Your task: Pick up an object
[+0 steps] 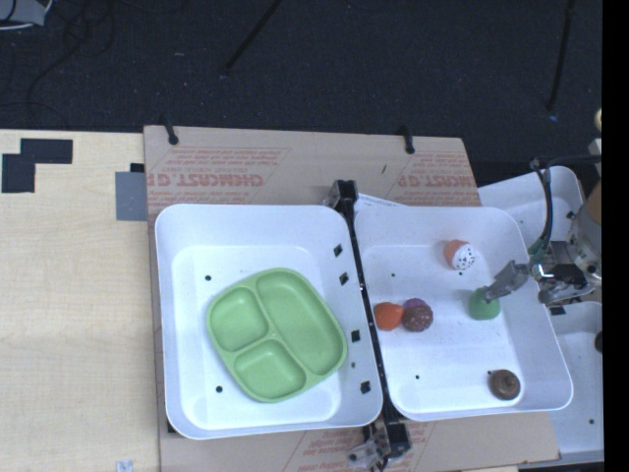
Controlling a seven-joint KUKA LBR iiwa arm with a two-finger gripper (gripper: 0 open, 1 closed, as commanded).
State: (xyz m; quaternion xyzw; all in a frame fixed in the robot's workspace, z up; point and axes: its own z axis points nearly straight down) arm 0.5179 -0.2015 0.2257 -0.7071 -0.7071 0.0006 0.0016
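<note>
A green divided plate (276, 334) fills the left bin (187, 239). In the right bin (432, 226), an orange piece (388, 316) touches a purple ball (419, 315) mid-frame. Farther right, the green object (483, 306) sits just below-left of the end effector (506, 281), apparently touching its tip. How wide the end effector stands I cannot tell.

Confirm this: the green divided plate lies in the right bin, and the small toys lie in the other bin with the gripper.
Not quite. The camera view shows the green divided plate in the left bin, not the right. The rest holds: the small toys, such as the green one and the brown one, lie in the right bin, where the gripper reaches in.
</note>
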